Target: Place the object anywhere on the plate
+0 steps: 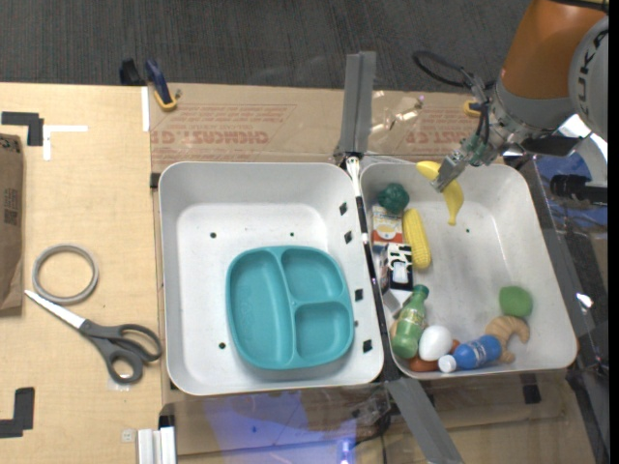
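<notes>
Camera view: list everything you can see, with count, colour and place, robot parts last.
plate: 1, teal, three compartments, in left bin
bins: 2, white, side by side on bench
banana: 1, yellow, hanging at the hand over right bin's far edge
corn: 1, yellow, right bin
other toy food and bottles: several, mixed colours, right bin, mostly near edge
scissors: 1, grey handles, bench left
tape roll: 1, grey, bench left
arm: 1, grey and orange, upper right
hand: 1, at the banana's top
</notes>
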Available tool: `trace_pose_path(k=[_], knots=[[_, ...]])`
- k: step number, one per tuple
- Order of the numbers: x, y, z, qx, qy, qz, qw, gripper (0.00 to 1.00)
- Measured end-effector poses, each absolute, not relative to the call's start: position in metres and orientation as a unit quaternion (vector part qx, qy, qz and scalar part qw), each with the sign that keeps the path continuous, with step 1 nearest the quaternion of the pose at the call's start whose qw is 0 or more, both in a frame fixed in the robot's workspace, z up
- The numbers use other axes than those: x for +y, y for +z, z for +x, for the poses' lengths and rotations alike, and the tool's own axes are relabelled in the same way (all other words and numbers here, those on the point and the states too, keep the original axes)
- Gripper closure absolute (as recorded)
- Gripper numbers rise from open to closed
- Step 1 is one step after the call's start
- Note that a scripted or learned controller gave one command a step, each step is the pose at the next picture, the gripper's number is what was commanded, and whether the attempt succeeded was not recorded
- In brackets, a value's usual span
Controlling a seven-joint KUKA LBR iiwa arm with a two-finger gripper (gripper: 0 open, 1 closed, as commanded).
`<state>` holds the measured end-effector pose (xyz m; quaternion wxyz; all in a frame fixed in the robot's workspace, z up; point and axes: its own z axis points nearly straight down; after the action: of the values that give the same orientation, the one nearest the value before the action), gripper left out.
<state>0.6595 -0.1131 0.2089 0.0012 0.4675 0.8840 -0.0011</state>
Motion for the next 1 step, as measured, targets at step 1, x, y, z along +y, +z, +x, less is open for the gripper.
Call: trace_pose_path(k=[1], knots=[[-0.0298,0.1915,0.622,0.905,-0.0003,0.425,0.0,1.0]])
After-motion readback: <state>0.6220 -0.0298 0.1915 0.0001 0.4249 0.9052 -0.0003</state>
